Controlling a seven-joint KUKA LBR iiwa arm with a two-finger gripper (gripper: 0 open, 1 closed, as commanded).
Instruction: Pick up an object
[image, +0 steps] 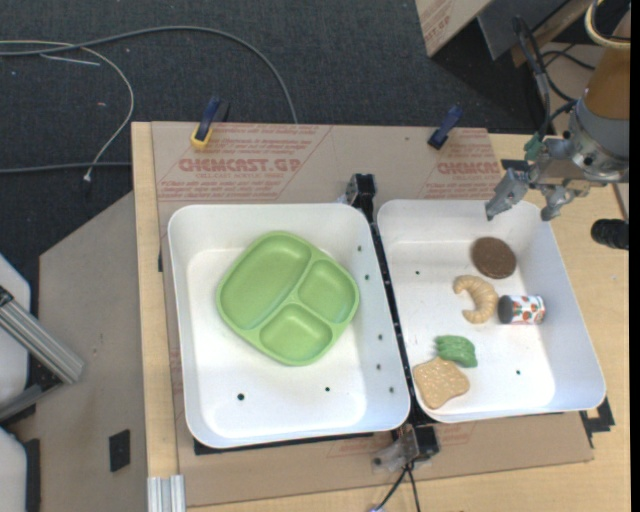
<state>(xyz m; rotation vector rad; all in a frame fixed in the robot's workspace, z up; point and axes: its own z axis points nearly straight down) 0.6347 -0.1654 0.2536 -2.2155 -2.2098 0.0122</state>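
Cracker (440, 382) lay at right bin's (575, 345) front edge w/ green piece (456, 349), croissant (478, 297), brown cookie (494, 257) behind. Claw (526, 203) hung released, fingers spread, over bin's back rim, grasping nothing.

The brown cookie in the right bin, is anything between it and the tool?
Nothing visible. The tool hangs open above the bin's far edge, and the brown cookie lies uncovered just below it, apart from the croissant.
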